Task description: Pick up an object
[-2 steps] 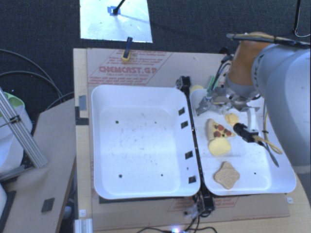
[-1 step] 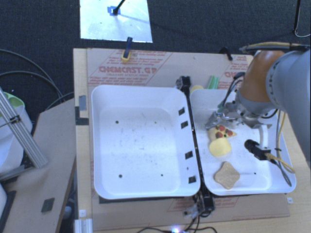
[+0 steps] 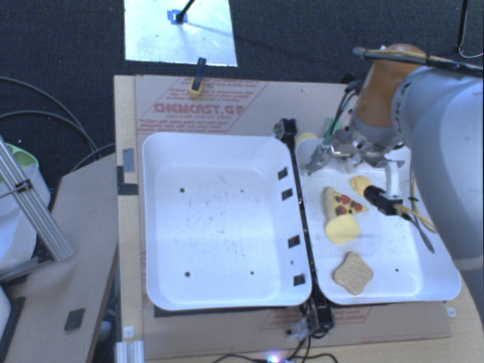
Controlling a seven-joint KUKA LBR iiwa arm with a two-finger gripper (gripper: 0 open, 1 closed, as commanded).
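Note:
My gripper (image 3: 319, 160) hangs low over the back left part of the right bin (image 3: 423, 278), with the grey arm and its orange band reaching in from the right. A pale yellow round piece (image 3: 306, 138) lies just behind it in the bin's back corner. In front of it lie a toy pizza slice (image 3: 344, 201) and a yellow cylinder (image 3: 342, 229), touching each other. A small yellow piece (image 3: 360, 182) sits to the right of the slice, partly under the wrist. A tan cookie-shaped piece (image 3: 353, 272) rests near the front edge. Nothing shows between the gripper's tips.
The left bin (image 3: 219, 218) stands beside the right one, joined along a rim with black clips (image 3: 291, 218). Both sit on a cardboard sheet (image 3: 200, 108). A wooden bench and metal rails (image 3: 34, 210) are at the far left.

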